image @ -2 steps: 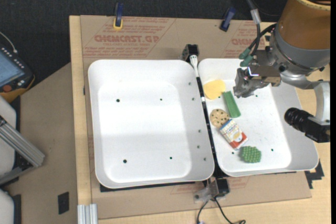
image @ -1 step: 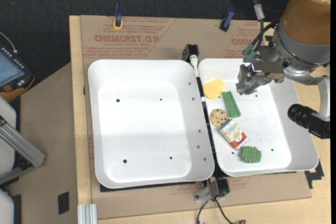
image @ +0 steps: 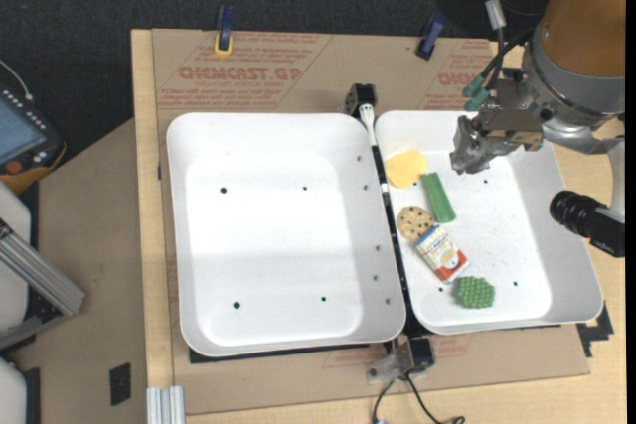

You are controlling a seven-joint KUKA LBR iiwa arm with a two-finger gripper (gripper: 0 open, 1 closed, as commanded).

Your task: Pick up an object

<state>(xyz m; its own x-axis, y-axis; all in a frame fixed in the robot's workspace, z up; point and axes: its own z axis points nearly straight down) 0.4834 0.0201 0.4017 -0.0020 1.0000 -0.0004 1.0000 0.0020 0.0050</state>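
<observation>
The right bin [image: 556, 253] holds several objects near its left side: a yellow round piece [image: 403, 168], a green stick [image: 436, 197], a round cookie [image: 413, 220], a small red-and-white packet [image: 441, 253] and a green bumpy ball [image: 474, 292]. My gripper [image: 471, 157] hangs over the upper middle of the right bin, just right of the yellow piece and above the green stick. Nothing shows between its fingers.
The left bin [image: 199, 213] lies beside the right one on a cardboard sheet [image: 298, 65] held by blue clamps [image: 225, 23]. A black cylinder [image: 586, 218] juts in at the right bin's right edge. Cables trail down from the arm above.
</observation>
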